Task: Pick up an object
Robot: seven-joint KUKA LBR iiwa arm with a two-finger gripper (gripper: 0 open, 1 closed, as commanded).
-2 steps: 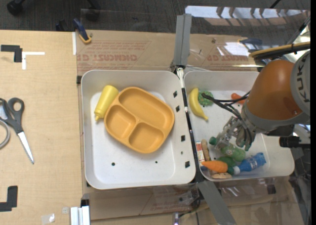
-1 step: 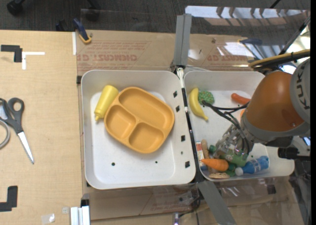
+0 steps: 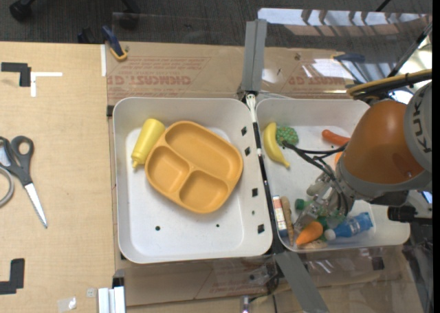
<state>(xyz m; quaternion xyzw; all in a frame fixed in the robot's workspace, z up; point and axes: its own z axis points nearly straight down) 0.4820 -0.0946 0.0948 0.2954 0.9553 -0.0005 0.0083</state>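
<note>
The gripper hung low over the front part of the right bin, reaching in from the right under the arm's broad orange band. Whether it was spread or pressed together could not be told, since clutter and cabling blurred that area, and nothing could be seen clearly pinched in it. Directly below and in front of it lay a toy carrot with its orange tip toward the bin's front left corner, and just beside that, to the right, a blue bottle rested on its side. Small green pieces sat close to the gripper on its left, and a narrow stick-like item lay along the bin's left wall. Farther back in the same bin, a banana lay near the left wall with a green leafy toy touching or just beside it, and a small orange-red item lay near the arm. In the left bin, well apart from the gripper, a yellow divided plate sat tilted across the middle, with a yellow bottle lying against its upper left edge. Scissors lay on the bench left of the bins.
</note>
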